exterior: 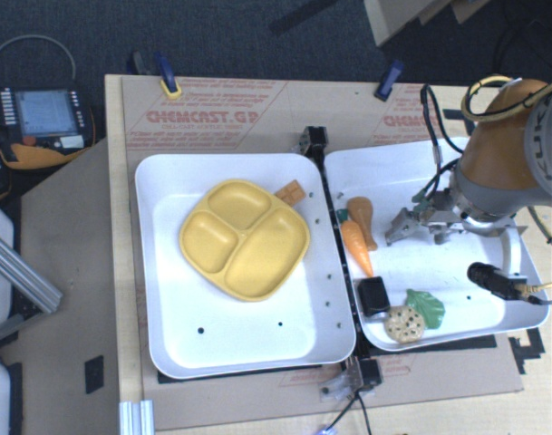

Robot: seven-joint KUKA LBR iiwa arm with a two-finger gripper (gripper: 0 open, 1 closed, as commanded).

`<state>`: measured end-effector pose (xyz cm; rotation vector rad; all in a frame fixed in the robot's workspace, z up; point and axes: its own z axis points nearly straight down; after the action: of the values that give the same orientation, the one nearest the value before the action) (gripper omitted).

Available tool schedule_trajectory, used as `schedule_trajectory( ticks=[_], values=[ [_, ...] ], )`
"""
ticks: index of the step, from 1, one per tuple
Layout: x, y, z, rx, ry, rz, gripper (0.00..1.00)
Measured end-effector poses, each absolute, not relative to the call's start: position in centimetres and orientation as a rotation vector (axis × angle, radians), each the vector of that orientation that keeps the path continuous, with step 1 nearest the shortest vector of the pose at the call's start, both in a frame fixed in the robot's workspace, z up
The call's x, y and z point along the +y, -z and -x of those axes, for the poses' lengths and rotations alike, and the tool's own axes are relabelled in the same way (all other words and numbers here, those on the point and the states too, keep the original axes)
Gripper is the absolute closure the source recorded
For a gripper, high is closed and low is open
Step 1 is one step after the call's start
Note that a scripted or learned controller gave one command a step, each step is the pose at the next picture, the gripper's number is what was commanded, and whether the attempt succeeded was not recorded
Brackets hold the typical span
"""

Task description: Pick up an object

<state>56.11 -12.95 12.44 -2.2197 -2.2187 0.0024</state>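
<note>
**Robot arm poised over right bin, nothing yet lifted**

A grey robot arm with an orange band reaches in over the right bin, its gripper low above the bin's bare white floor. Whether the tool is spread or clenched cannot be told from this angle; nothing can be seen caught in it.

The candidates for picking all lie along the right bin's left and lower side. A carrot rests near the divider between the bins, with a tan, drumstick-like piece just above it, the two touching or nearly so. Below them sits a small black block. Beside that, close to the lower wall, a round speckled cookie lies against a green leafy piece. The gripper stands just to the right of the carrot, apart from it.

In the left bin a yellow divided plate takes up the middle, and a small orange-brown block peeks out at its upper right edge.

By this evidence the task is at an early stage: every object rests on a bin floor and none is raised. Still ahead, it appears, are settling on a target, closing on it and lifting it clear. The carrot and tan piece look the nearest choices.
</note>
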Motion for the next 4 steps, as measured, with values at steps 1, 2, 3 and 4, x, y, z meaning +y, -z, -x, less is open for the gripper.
schedule_trajectory(
  ticks=[1,2,3,4],
  values=[
    [-13.1,-8.7,-56.3,-2.221,-0.001,2.225,0.0],
    [-13.0,-10.2,-56.6,-2.229,0.014,2.23,1.0],
    [-13.7,-15.6,-55.9,-2.223,0.002,2.226,1.0],
    [-13.7,-20.7,-56.0,-2.225,0.002,2.223,1.0]
  ],
)
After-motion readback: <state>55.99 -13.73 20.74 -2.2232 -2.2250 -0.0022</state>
